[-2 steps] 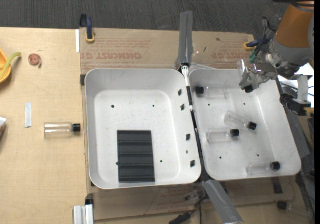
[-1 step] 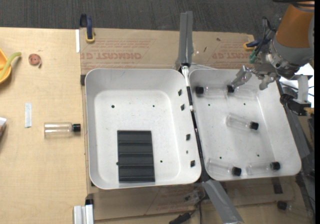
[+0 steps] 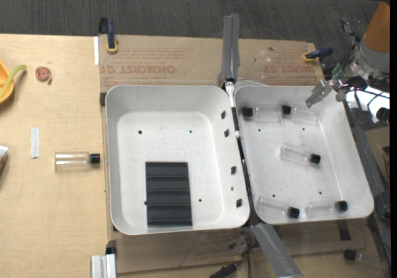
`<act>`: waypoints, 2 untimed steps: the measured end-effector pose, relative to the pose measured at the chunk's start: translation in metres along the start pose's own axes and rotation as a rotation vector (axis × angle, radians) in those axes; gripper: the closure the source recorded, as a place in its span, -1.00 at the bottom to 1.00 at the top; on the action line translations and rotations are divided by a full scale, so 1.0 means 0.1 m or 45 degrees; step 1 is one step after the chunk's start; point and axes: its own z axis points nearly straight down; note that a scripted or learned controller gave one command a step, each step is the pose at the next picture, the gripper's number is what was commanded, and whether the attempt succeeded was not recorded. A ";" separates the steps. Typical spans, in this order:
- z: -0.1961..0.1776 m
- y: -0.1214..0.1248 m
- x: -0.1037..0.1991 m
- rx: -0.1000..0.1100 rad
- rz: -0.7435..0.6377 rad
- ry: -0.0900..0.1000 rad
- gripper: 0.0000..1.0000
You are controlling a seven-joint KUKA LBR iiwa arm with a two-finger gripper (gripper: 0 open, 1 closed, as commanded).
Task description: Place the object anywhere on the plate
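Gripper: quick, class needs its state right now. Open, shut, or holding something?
Gripper: cannot be told; it sits at the right bin's top right rim, too small and blurred to read.

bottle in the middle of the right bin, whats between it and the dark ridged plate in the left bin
In the camera view, between the bottle and the plate lie bare bin floor and the two bins' adjoining walls.

Ribbed plate (image 3: pixel 167 194) in left bin (image 3: pixel 124 109), five vials in right bin (image 3: pixel 347 128), one vial (image 3: pixel 300 155) mid-bin, bottle (image 3: pixel 75 159) on bench left
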 end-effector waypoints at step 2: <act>-2.29 -0.18 -0.13 0.000 -0.073 0.001 -1.00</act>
